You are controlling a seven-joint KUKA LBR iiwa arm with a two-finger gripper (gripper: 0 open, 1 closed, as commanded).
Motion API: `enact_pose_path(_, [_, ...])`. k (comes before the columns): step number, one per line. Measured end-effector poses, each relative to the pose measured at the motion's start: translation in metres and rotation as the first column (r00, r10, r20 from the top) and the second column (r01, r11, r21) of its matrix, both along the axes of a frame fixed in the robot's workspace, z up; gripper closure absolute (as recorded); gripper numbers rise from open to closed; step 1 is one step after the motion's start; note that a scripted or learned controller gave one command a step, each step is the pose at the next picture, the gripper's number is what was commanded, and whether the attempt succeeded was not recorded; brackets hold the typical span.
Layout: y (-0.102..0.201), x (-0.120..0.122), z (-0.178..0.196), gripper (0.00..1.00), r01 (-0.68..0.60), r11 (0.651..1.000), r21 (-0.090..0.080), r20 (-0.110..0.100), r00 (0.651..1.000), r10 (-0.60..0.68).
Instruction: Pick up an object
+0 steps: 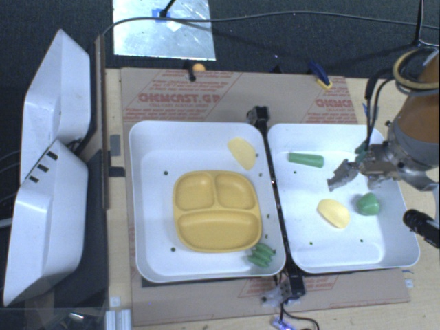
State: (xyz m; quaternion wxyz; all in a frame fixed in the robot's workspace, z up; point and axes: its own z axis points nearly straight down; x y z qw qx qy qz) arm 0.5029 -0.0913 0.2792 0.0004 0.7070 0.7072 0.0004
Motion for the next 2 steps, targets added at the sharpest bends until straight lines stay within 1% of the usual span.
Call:
enact_pose_path(1, [-0.0001,0.0003,0.0107,1.00,0.000,1.000,0.000,0.001,1.000,0.000])
enact_pose_path(2, [-0.0002,0.0003,0.0103,0.00,0.000,1.000,0.000,0.001,1.000,0.000])
